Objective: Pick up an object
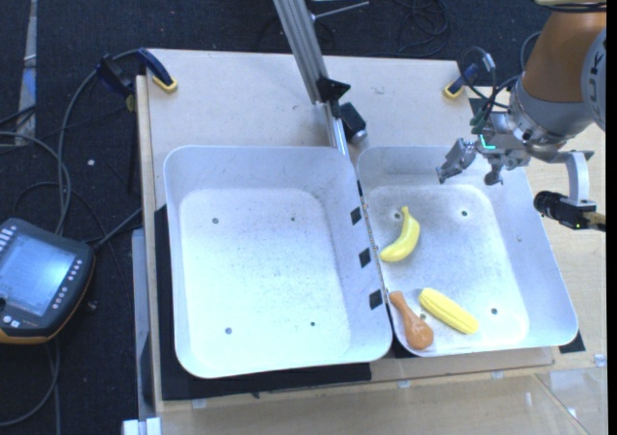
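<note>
Arm poised over right bin, nothing picked yet.
The gripper [472, 161] hangs above the right bin's [540, 259] far end, fingers seemingly apart and bare; banana [403, 236], corn [448, 312] and carrot [412, 321] lie below, ungrasped. Descent and grasp remain.

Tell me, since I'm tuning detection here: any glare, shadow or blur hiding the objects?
Camera view: even light, no strong glare on the right white bin; the yellow banana, yellow corn cob and orange carrot are sharp with faint shadows; the two-finger gripper looks slightly soft.
</note>
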`<state>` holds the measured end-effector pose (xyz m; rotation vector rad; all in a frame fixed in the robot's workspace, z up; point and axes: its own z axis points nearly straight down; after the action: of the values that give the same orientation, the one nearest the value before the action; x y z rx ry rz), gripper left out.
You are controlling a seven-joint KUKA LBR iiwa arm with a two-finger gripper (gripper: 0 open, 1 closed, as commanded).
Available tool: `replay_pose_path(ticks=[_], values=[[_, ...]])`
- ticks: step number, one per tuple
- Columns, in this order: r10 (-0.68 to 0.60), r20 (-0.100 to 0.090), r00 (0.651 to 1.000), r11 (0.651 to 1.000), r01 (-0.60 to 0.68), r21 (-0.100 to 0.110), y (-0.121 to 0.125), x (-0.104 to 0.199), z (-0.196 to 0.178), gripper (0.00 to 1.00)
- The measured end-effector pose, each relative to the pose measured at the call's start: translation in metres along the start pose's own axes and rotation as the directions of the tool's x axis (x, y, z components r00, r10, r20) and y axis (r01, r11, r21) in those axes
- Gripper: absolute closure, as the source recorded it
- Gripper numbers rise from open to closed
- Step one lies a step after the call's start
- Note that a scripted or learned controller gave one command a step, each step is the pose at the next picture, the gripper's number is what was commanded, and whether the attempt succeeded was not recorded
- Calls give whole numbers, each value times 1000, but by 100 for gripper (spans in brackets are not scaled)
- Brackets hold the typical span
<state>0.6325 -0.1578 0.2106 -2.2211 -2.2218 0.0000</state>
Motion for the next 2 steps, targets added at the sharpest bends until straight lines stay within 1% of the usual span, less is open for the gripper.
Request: replay_pose_path(ticks=[1, 2], values=[[0, 0, 1000, 1000, 0, 0, 0, 0, 0, 0], [0, -1, 1000, 1000, 0, 4, -8, 1, 46, 0]])
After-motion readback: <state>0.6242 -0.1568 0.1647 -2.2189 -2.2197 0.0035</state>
